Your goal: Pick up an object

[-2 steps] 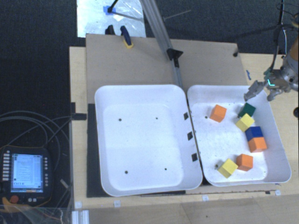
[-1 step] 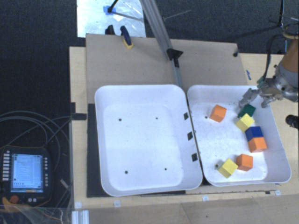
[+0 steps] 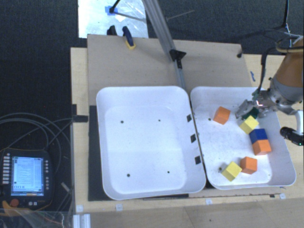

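My end effector [image 3: 250, 109] hung low in the right bin [image 3: 280, 179], just above the yellow cube [image 3: 249, 124] — approach step, I judged, nothing lifted yet. Couldn't tell if it was open or closed. That cube sat touching a blue cube [image 3: 258, 135], w/ an orange cube [image 3: 261, 147] next in line. Next move called for a clean drop onto the yellow one w/o nudging its neighbours — tight fit.

We see a teach pendant [image 3: 27, 178] with lit screen lower left, loose cables [image 3: 45, 127] above it, a yellow-handled tool [image 3: 128, 38] on the bench's far edge, a grey tripod leg [image 3: 159, 23]
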### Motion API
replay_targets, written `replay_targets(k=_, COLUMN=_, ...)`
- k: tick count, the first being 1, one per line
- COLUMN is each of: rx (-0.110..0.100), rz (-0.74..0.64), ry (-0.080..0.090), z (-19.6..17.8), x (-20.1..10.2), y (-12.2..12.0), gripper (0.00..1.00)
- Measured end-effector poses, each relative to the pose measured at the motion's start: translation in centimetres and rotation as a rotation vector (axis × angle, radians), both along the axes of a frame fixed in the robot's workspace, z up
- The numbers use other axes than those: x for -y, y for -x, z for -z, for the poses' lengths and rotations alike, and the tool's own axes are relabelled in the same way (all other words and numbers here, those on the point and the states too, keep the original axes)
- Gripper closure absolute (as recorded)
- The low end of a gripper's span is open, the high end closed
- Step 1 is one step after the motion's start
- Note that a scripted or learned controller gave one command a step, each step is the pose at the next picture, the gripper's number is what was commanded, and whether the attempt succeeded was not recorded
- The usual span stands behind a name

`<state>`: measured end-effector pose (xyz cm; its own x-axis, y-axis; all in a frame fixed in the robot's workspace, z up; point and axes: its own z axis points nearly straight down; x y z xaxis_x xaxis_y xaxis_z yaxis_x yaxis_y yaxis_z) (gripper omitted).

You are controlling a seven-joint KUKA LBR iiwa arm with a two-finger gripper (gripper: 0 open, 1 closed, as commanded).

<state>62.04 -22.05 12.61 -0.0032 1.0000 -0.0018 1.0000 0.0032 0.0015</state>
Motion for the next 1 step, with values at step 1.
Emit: replay_targets(k=1, rx=0.013, rz=0.000, ry=0.009, z=1.12, x=0.38, y=-0.45, gripper=0.00)
